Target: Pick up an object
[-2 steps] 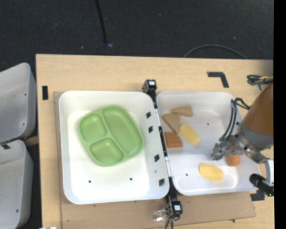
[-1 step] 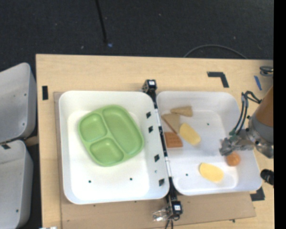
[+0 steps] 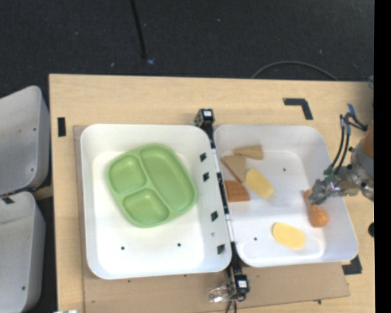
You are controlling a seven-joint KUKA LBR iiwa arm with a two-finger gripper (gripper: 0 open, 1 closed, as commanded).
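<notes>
The right bin (image 3: 293, 142) holds several small food-like pieces. A tan wedge (image 3: 249, 152) and a brown strip (image 3: 233, 167) lie at its far left. Below them are a yellow lump (image 3: 260, 182) and a brown square (image 3: 237, 191). A yellow oval (image 3: 289, 235) rests near the front. An orange piece (image 3: 318, 216) lies by the right wall. My gripper (image 3: 322, 192) reaches in over the right rim, low in the bin, just above and beside the orange piece. Nothing visibly hangs from it.
The left bin (image 3: 98, 240) holds a green three-compartment plate (image 3: 150, 184). A black-clipped divider (image 3: 216, 194) separates the bins. Cables (image 3: 344, 142) trail along the arm at the right edge. Pale wooden bench (image 3: 150, 100) surrounds both bins.
</notes>
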